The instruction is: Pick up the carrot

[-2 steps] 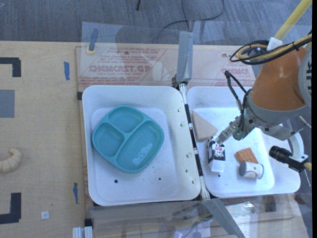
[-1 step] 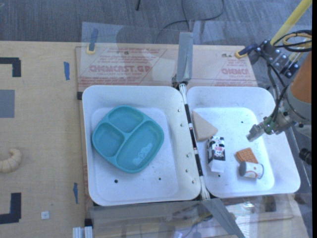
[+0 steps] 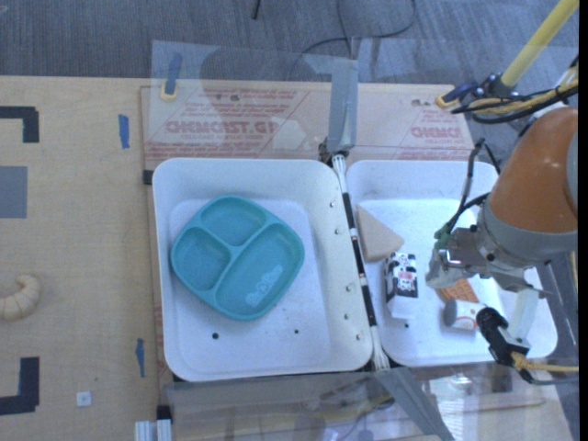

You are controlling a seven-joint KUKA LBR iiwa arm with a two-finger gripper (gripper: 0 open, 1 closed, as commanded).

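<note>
An orange piece that I take for the carrot (image 3: 457, 292) lies in the right bin (image 3: 418, 184), near its middle right. The arm's wrist hides much of it. The gripper (image 3: 447, 258) hangs directly over the carrot's upper end, close to the bin floor. From above, the wrist body covers its tips. I see nothing lifted off the bin floor.
A tan wedge (image 3: 377, 234) and a black-and-white carton (image 3: 401, 283) lie left of the carrot. A small grey and white object (image 3: 458, 317) sits just below it. The left bin (image 3: 175, 338) holds a teal divided plate (image 3: 237, 257). A pale curved item (image 3: 18, 299) rests on the bench far left.
</note>
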